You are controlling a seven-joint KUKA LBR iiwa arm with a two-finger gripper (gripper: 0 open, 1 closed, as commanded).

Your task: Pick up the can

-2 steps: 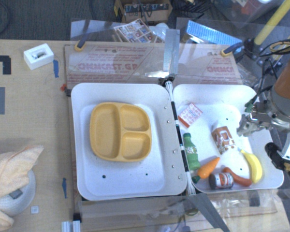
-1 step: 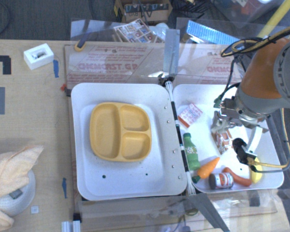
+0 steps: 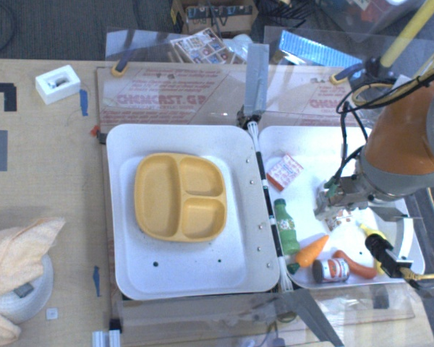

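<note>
Two white bins are seen: the left bin (image 3: 130,266) carries a mustard-yellow divided plate (image 3: 180,196). In the right bin (image 3: 311,144), taken as the landmark, a green bottle (image 3: 284,226) with a white label is seen at its left wall, a red-and-white patterned packet (image 3: 283,172) above that bottle, an orange carrot (image 3: 312,249), and a can (image 3: 330,270) with a red-and-white label at its near edge. An orange band (image 3: 405,132) on the grey arm is seen over its right side.

We looked down at a slant from above the bench (image 3: 43,186), both bins (image 3: 123,194) in frame.
</note>
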